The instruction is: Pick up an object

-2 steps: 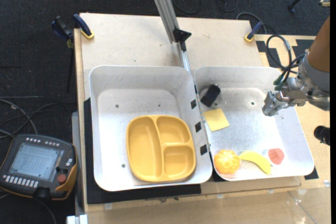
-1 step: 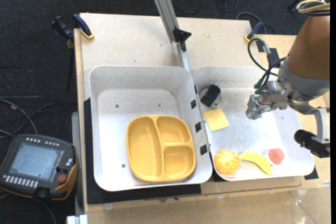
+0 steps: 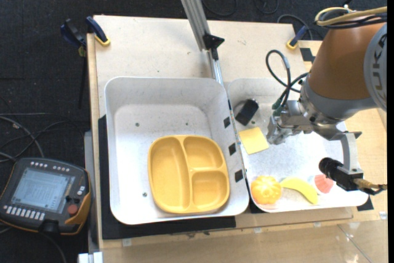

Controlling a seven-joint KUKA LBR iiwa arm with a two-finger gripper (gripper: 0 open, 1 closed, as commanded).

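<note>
Lying just left of the gripper [image 3: 275, 134] (right bin): a yellow block [image 3: 253, 140].

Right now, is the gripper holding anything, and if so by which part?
Cannot be told. The gripper sits low in the right bin, just right of the yellow square block, with nothing visibly between its fingers.

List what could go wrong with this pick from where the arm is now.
1. The gripper hangs beside the yellow block, near the right bin's left wall; a descent might clip the wall or push the block against it.
2. The orange and banana lie touching, so a grasp there could nudge both.
3. The black object sits near the corner, leaving little finger room.
</note>
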